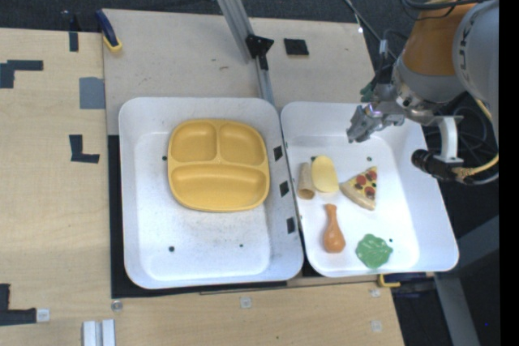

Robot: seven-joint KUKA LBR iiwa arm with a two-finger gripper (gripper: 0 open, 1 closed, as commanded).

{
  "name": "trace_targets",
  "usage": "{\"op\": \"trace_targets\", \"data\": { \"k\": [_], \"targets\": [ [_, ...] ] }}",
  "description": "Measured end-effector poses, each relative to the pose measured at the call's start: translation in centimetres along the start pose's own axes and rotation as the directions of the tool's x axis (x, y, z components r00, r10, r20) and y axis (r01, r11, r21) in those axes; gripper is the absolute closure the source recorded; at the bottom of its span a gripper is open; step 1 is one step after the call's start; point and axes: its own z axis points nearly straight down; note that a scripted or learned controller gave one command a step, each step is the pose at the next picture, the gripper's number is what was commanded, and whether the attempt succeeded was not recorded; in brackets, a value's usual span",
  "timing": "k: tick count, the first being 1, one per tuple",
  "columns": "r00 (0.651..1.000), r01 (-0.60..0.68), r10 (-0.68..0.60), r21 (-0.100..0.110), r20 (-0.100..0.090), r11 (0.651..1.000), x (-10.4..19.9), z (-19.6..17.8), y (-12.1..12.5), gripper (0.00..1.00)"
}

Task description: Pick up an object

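Observation:
The right bin holds several toy foods: a pale yellow piece with a tan roll beside it, a pizza slice, an orange drumstick and a green leafy piece. My gripper hangs over the bin's back part, above and to the right of the yellow piece and up from the pizza slice. Nothing shows between its tips.
The left bin holds a yellow divided plate. A metal pole slants down to the gap between the bins at the back. The arm fills the upper right, with cables beside the right bin.

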Motion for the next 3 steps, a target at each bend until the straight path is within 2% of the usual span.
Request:
{"op": "trace_targets", "data": {
  "k": [3],
  "targets": [
    [1.0,0.001,-0.001,0.0,0.0,1.0,16.5,-1.5,0.8,1.0]
  ]
}}
